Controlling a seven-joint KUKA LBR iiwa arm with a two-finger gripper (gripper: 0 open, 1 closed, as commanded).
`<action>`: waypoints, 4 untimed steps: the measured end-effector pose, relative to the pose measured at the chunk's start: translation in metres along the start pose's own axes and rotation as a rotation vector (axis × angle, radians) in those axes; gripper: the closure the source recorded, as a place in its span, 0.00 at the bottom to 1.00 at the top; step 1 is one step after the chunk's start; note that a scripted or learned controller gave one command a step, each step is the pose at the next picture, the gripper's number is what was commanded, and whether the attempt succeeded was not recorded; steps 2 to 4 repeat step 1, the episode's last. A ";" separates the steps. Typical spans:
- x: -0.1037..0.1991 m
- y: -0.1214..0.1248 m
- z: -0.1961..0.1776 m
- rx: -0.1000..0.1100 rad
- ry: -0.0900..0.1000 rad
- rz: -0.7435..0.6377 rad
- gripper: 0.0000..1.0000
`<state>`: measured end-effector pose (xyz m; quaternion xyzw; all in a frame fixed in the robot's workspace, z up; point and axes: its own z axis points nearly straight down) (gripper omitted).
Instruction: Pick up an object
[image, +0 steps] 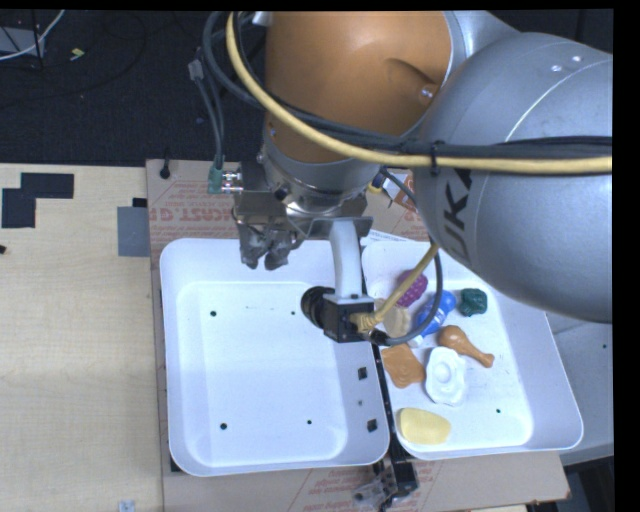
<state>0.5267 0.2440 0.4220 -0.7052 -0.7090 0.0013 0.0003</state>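
Left bin (250, 440): bare where I hover.
My gripper (268, 250): over its far edge; whether it is spread or pressed together, I cannot tell.
Toy food: in right bin (560, 420); drumstick (466, 345), fried egg (445, 376), yellow piece (424, 427), all rightward and nearer the camera.

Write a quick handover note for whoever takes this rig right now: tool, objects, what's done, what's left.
Tool: hanging over the far edge of the left white bin, nothing seen between its fingers.
Objects: all in the right white bin: pale yellow oval piece, white fried-egg toy, orange drumstick toy, tan bread-like piece, purple ridged piece, dark green lump.
Done: no pick visible.
Left: grasp and lift one object.
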 end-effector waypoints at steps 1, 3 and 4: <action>-0.001 -0.033 0.073 0.010 -0.004 0.002 1.00; -0.001 -0.033 0.073 0.010 -0.004 0.002 1.00; -0.001 -0.033 0.073 0.010 -0.004 0.002 1.00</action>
